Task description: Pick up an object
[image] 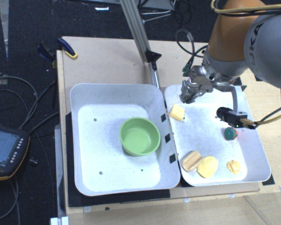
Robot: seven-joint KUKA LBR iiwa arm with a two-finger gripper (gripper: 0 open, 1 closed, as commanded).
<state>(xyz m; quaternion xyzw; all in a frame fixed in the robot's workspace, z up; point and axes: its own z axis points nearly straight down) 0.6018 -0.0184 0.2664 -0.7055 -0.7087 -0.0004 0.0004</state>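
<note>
Nearest the camera, along the right bin's [257,165] front wall, lie three pale things: a tan bun-shaped piece [191,160] touching a yellow rounded piece [207,167], and a small yellow toy [233,166] a little apart to their right. In the left bin [84,125] a green bowl [140,136] sits upright near the middle. Further back in the right bin a small teal ball [231,134] rests near the right wall, and a pale yellow block [177,113] lies close to the inner wall where the two bins meet.

Above and just behind that block hangs the end effector [189,93], dark and seen from above — whether it is released or clenched I cannot tell, and nothing is visibly held in it. The block looks the likeliest target, being nearest. To do the pick well, I would judge the arm needs to centre over the block, turn so the grip closes across its short, flat sides, and descend straight — the bin wall beside it leaves little room, so one side could catch the rim.

On the orange-and-grey arm [253,32] part of the white lettering "KU" can be read. A handheld pendant [4,151] lies off the bench [107,60] at far left; its screen text is too small to read.
</note>
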